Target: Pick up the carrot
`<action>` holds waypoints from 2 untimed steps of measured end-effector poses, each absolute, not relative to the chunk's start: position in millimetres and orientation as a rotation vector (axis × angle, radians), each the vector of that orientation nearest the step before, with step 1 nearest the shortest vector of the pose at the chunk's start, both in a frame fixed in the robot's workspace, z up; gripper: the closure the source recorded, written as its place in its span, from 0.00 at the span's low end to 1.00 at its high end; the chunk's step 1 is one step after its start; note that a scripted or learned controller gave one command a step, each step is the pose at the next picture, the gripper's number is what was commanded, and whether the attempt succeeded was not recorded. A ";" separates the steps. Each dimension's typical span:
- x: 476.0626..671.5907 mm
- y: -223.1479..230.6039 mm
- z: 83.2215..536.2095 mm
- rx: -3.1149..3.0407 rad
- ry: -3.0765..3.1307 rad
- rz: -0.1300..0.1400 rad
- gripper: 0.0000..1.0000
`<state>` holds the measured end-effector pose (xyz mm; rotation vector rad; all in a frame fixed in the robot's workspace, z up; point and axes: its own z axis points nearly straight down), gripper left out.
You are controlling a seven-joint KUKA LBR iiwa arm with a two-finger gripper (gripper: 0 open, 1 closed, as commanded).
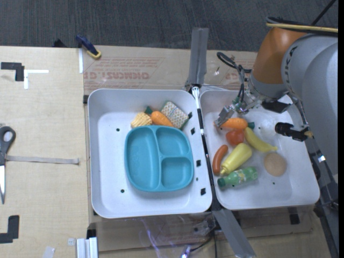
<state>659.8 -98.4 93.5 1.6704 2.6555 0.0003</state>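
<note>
Your carrot [161, 117] lies in the left bin [102, 144], at twelve o'clock of the blue divided plate [159, 158]. Your pincer [228, 113] hovers in the right bin [301, 190] over an orange fruit [235, 123]; you cannot tell its opening.

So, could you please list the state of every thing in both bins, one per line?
carrot: lying in left bin, beside the plate.
blue plate: flat, compartments bare.
corn: lying against the carrot.
green bottle: on its side, right bin.
banana: lying flat.
pincer: low over right bin.
</note>
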 end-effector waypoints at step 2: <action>654.5 -40.8 192.9 1.621 2.687 0.000 1.00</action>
